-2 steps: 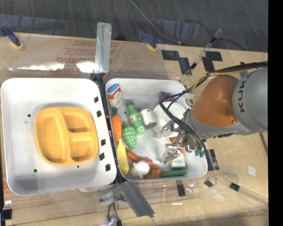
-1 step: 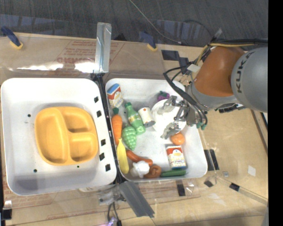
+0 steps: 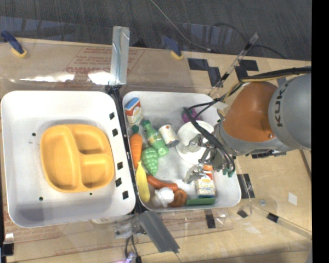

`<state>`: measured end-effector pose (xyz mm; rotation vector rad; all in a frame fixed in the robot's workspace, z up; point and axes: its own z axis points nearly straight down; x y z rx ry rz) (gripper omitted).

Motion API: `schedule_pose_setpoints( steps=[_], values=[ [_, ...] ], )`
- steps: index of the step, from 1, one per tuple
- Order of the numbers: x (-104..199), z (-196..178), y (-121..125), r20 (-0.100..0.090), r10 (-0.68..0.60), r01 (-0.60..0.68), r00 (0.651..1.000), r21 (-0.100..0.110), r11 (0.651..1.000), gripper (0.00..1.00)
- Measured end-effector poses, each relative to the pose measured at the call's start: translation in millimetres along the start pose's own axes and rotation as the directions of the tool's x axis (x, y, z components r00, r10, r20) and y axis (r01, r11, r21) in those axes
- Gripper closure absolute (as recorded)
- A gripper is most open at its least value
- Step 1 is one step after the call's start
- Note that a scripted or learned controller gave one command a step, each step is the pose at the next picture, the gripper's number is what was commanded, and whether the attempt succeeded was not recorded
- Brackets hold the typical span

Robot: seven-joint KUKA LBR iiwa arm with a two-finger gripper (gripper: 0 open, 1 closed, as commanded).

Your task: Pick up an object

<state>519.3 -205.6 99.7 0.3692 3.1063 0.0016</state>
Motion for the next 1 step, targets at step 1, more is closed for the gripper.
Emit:
schedule_pose_setpoints(
  steps=[1],
  values=[
    [-44.0,1.9,6.4,-0.001,-0.05,0.05,0.999,0.002,0.999,0.0]
  ],
)
